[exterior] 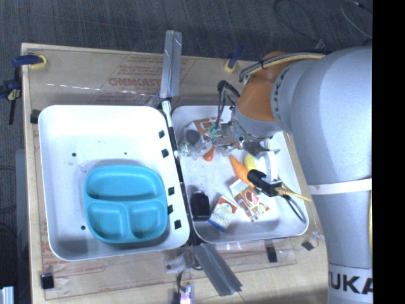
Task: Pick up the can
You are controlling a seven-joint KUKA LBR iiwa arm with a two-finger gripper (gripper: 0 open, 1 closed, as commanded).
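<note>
The can (191, 137) looks like a small grey-silver cylinder lying near the back left of the right bin (288, 223), close to the divider. My gripper (217, 139) hangs low over the bin just to the right of the can, under the orange wrist band (256, 100). The view does not show whether it touches the can. The arm covers the bin's back right part.
In the right bin lie an orange carrot-like piece (238, 165), a yellow item (250, 162), a black block (200, 205), a small carton (221, 214) and a printed packet (252, 201). A blue compartment tray (126, 202) sits in the left bin (57, 144).
</note>
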